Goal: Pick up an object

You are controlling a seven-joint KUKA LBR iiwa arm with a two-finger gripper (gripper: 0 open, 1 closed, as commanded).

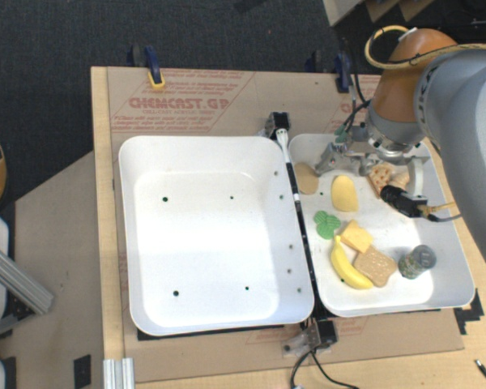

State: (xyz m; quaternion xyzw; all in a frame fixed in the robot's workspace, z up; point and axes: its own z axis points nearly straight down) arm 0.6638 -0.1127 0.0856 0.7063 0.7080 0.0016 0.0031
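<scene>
Table carries two white bins; the left bin lies beside the right bin, which holds all the objects. Arm reaches over the right bin's far end. End effector hangs near a cracker; its opening cannot be told. Descend vertically on an isolated item such as the yellow lemon, avoiding the crowded banana. Table printing reads "CHEMCAST".

Gripper low over right bin far end, beside cracker; banana, toast, lemon, green piece nearer camera.
</scene>
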